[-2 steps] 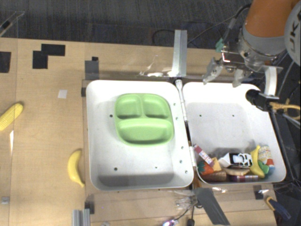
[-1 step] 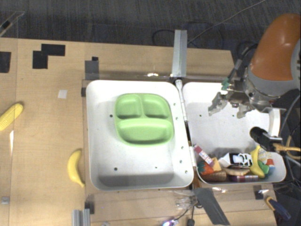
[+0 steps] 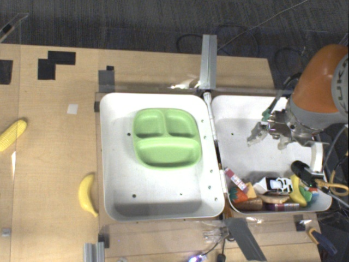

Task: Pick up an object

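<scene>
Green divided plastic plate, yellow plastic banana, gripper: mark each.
green divided plastic plate (image 3: 166, 137), camera view, middle ridge.
yellow plastic banana (image 3: 86, 194), camera view, mid-body.
gripper (image 3: 268, 134), camera view, between fingers.

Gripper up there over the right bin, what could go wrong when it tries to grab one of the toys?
1. The toys lie crammed together along the near edge of the right bin, so the gripper might pinch two, or just shove them.
2. They sit against the bin's wall, so a finger could bump the rim.
3. The gripper hangs over bare floor, away from the pile, so dropping straight down would likely catch nothing.
</scene>
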`<state>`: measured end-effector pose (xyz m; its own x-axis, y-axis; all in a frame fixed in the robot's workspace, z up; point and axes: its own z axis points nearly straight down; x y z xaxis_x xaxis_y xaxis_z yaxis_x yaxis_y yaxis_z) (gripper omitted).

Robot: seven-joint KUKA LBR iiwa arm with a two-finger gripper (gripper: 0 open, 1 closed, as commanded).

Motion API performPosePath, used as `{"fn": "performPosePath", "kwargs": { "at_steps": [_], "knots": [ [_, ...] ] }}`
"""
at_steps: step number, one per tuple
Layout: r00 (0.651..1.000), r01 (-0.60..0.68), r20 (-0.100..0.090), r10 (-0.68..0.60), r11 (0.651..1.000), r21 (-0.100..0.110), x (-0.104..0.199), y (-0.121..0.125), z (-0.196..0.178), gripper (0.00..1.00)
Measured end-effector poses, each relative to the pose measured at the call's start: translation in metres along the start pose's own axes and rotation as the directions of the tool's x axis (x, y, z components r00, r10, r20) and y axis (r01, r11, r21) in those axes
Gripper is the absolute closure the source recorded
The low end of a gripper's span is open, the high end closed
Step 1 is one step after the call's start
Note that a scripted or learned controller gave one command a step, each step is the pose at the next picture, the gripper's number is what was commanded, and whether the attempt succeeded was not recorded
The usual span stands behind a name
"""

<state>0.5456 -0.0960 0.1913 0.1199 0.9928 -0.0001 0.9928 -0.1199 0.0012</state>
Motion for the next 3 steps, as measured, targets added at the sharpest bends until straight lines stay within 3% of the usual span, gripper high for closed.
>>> {"fn": "performPosePath", "kwargs": {
  "at_steps": [1,2,3],
  "knots": [
    [0.973,0.232,0.002,-0.232,0.973,-0.011,0.020,0.067,0.102,0.00],
    [0.990,0.141,0.002,-0.141,0.990,-0.009,-0.013,0.108,0.103,0.00],
    [0.994,0.106,-0.001,-0.106,0.994,-0.011,0.012,0.051,0.101,0.00]
  ]
}}
